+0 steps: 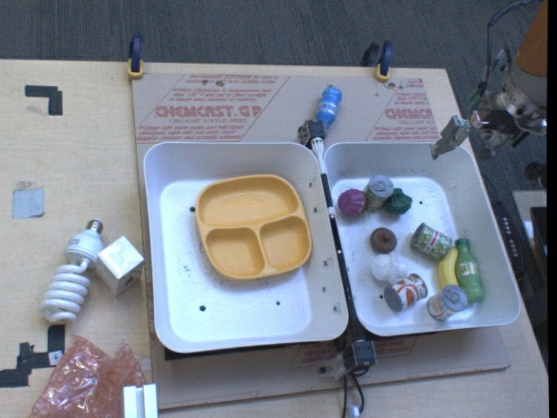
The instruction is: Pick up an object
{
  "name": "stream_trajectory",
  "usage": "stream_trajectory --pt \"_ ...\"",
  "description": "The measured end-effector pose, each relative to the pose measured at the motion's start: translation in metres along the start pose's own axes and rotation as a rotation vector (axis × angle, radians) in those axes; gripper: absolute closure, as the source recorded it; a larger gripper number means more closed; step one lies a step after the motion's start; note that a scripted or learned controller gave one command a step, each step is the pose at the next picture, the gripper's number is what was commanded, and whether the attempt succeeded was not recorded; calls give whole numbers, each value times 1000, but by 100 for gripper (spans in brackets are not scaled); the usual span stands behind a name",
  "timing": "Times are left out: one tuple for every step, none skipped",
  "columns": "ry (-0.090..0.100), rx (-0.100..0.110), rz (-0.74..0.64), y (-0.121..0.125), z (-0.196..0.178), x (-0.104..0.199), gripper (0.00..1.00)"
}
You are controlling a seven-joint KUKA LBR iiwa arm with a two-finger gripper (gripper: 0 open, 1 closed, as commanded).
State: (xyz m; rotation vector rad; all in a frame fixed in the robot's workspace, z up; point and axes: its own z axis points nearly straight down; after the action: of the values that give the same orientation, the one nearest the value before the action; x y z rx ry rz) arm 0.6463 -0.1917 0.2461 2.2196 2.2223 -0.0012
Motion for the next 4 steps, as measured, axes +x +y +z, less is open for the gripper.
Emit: stream_trajectory --pt "0 -1 -2 13 153 14 0" --pt "0 0 -1 -3 153 56 0" --pt "-1 -1 -1 -2 143 55 100" --pt "0 -1 -1 -2 143 55 0"
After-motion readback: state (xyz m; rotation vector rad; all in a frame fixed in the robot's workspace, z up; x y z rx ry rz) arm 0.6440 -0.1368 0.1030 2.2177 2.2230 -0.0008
